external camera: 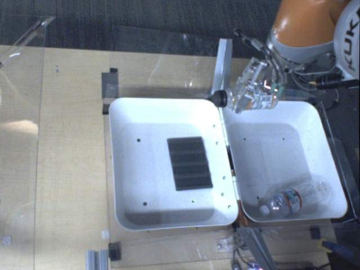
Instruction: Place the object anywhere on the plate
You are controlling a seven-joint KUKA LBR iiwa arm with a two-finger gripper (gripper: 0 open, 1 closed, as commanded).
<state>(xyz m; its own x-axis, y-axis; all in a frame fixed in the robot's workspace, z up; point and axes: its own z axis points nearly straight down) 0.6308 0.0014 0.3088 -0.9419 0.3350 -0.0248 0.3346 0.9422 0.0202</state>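
A: What's in the bins?

B: The left bin [121, 151] holds a dark ridged rectangular plate [190, 163] near its middle. Well right of the plate, a clear plastic bottle [287, 202] lies on its side in the right bin [320, 128], at the front.

A: And the arm?

B: Its gripper [254, 91] hangs beyond the plate, over the right bin's far left corner. Whether its fingers are apart, I cannot tell; no object shows between them.
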